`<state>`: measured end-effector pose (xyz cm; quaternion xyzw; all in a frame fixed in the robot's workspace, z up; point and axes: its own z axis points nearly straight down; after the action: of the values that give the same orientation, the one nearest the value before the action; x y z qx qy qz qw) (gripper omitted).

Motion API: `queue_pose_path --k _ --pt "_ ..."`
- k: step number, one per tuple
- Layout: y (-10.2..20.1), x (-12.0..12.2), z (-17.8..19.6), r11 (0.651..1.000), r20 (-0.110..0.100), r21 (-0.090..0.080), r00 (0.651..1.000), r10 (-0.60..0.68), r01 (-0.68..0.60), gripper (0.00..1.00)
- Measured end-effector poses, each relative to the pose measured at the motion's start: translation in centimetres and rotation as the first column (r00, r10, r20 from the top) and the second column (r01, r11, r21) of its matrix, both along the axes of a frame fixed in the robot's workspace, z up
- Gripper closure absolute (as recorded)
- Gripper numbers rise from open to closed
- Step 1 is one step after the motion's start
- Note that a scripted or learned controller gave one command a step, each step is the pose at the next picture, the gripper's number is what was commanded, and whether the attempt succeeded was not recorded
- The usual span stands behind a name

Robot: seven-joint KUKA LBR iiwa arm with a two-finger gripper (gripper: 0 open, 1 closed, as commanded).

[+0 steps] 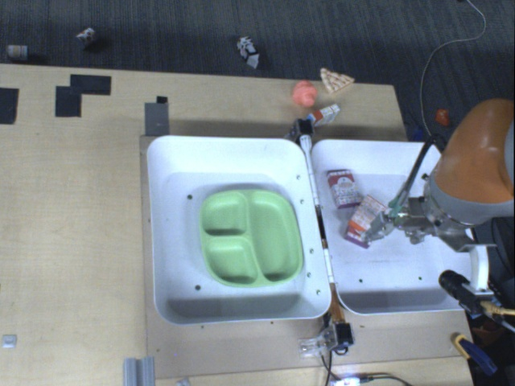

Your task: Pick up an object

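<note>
Even overhead light, soft shadows inside white bins (161, 215), slight overall blur

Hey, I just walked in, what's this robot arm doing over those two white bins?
The grey arm with the orange band reaches in from the right over the right white bin. Its claw sits low, right at a small crumpled pink and white packet; whether it grips the packet is unclear. A dark red packet lies just behind it, toward the bin's back. The left white bin holds a green divided plastic tray, untouched.
</note>
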<state>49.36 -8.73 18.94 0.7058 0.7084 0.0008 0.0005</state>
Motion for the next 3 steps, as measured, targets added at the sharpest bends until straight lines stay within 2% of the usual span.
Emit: queue_pose_path --k 1,2,3 --pt "0.2 -0.7 -9.3 1.000 -0.001 0.000 1.000 -0.002 0.002 0.00" --pt "0.2 -0.5 -8.2 1.000 0.003 0.000 1.000 -0.001 0.001 1.00" --pt "0.2 -0.5 -8.2 1.000 0.003 0.000 1.000 0.000 0.000 0.00"
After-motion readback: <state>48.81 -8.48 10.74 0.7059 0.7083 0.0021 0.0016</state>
